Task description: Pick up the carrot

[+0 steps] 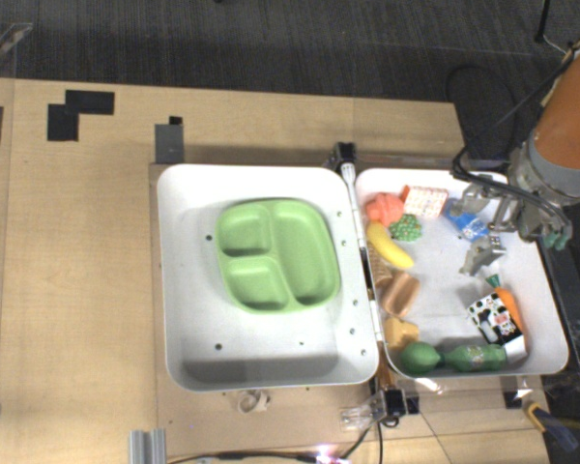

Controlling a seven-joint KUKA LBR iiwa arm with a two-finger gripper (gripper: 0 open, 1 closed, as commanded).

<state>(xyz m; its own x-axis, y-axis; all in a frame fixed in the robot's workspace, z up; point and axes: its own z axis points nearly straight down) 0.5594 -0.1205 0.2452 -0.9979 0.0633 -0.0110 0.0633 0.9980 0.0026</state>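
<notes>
Bare white floor lies open mid-way across the right bin [551,288]. Obstacles ring it: a banana [389,246] and bread [399,294] on the left, green vegetables [449,358] below, a cow-patterned carton [493,319] beside.

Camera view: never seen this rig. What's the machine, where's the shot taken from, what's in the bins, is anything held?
One fixed camera looks down at a slant on a wooden bench. The robot arm, grey with an orange band, reaches in from the right; its gripper hangs over the right bin. I cannot tell if it holds anything. The left bin holds a green divided plate. The right bin holds toy food: a banana, a carrot beside a black-and-white carton, green vegetables.
</notes>
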